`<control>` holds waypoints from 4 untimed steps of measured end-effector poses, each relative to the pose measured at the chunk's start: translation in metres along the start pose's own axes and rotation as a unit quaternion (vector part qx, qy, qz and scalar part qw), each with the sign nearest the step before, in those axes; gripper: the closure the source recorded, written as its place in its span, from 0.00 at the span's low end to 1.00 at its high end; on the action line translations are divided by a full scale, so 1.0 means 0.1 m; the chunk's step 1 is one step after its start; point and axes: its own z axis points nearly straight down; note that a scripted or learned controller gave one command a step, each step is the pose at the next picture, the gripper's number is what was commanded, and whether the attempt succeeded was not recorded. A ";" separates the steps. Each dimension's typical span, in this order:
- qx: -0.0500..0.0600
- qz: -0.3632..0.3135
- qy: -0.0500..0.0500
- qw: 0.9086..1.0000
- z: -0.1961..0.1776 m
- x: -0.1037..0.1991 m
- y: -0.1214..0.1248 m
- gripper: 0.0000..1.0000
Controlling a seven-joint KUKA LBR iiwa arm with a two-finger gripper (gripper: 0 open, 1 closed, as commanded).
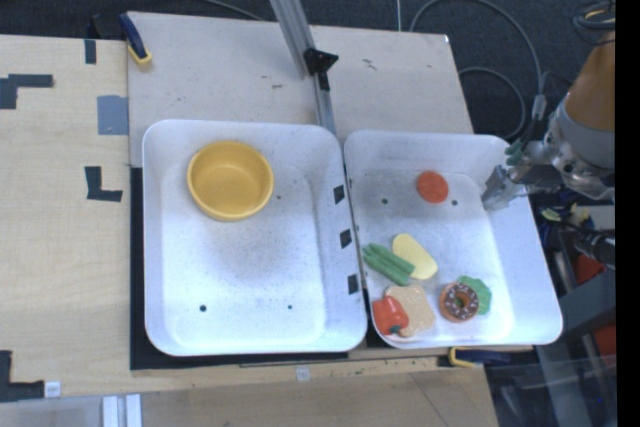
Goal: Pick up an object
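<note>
Two white bins are sitting side by side on a pale bench top over dark carpet strewn with cables. A yellow bowl is resting in the left bin. In the right bin, an orange ball is lying just beside the gripper, whose finger state I cannot tell. Toy food is clustering along the near rim: green beans, a yellow piece, a red pepper and a doughnut.

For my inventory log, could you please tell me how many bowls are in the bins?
1. The yellow bowl sits in the upper left of the left bin. The right bin holds small food toys, no bowl; none looks hidden.
</note>
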 end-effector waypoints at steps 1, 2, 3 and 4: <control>0.003 -0.002 0.001 1.000 0.10 0.49 0.09 1.00; 0.003 -0.003 0.002 1.000 0.05 1.04 0.04 1.00; 0.003 -0.003 0.002 1.000 0.02 1.61 0.12 1.00; 0.005 -0.002 0.001 1.000 0.18 2.18 0.10 1.00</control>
